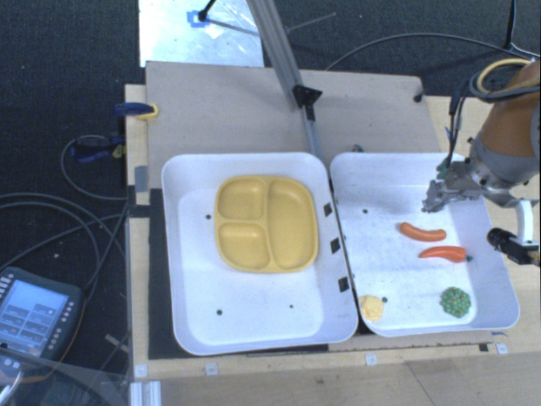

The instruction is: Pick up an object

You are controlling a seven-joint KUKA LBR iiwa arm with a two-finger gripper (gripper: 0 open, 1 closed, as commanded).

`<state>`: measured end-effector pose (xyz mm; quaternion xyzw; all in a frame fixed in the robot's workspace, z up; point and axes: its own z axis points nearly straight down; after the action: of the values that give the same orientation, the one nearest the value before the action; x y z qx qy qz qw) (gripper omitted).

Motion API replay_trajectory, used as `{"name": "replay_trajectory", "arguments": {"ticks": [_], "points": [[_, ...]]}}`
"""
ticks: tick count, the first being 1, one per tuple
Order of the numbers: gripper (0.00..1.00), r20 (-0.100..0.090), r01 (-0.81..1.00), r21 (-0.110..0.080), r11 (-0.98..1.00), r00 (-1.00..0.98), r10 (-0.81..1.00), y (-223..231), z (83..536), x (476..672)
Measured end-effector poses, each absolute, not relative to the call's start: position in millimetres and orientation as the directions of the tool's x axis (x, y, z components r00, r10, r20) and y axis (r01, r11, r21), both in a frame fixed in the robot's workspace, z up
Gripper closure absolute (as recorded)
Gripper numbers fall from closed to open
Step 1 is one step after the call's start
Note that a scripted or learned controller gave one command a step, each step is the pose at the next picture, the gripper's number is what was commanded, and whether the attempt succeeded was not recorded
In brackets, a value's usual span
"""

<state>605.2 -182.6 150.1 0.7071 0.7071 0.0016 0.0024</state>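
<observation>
Your bench [254,100] is a pale brown board set on dark carpet, and the two white bins sit side by side on it, filling most of its front half. Nearest you, at the lower left corner off the bench, lies the control pendant [30,311] with its lit blue screen, and dark cables [84,201] loop across the carpet beside it.

Look at the right bin [372,184] first. Along its front edge you have a small yellow lump [371,307] close to the left corner and a green broccoli piece [456,301] toward the right corner, the two well apart. Just behind the broccoli lie two orange-red sausages, the nearer sausage [443,254] and the farther sausage [422,232], roughly parallel and near each other but not touching.

The gripper [434,200] hangs over the back right part of that bin, just behind the farther sausage and apart from it. You cannot tell from this angle how its claw is set, and nothing is seen in its grasp. The grey and orange arm [511,134] comes in from the right edge above it.

In the left bin [190,311] you see a yellow divided plate [267,223], three compartments, lying flat in the back half.

Farther back, a grey pole [275,36] slants up across the board, a blue and yellow clamp [135,109] grips the bench's left edge, and a shiny floor panel [182,19] lies beyond
</observation>
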Motion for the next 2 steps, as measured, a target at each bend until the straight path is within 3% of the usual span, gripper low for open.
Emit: {"name": "replay_trajectory", "arguments": {"ticks": [2], "points": [[1.00,-0.001,1.000,0.007,0.007,-0.007,1.000,-176,243,601.2]]}}
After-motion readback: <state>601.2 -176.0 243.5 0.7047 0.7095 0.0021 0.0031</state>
